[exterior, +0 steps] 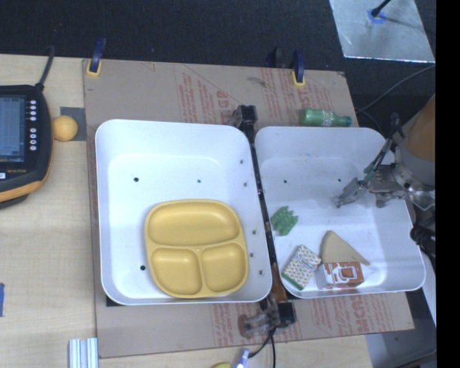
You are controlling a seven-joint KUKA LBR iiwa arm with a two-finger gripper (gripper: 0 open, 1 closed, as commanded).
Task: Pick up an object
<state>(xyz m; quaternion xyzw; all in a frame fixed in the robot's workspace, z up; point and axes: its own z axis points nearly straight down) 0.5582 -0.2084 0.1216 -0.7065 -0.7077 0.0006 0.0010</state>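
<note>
Now the hand (351, 195) hangs low in the right bin (307, 148), near its right wall, nothing between its fingers; released or clenched, I cannot tell. Near the bin's front edge lie a green leaf (283, 220), a patterned packet (300, 267), a tan wedge (342, 247) and an orange carton (343, 274), all well apart from the hand. A yellow tray (197, 247) sits in the left bin (169, 148).
</note>
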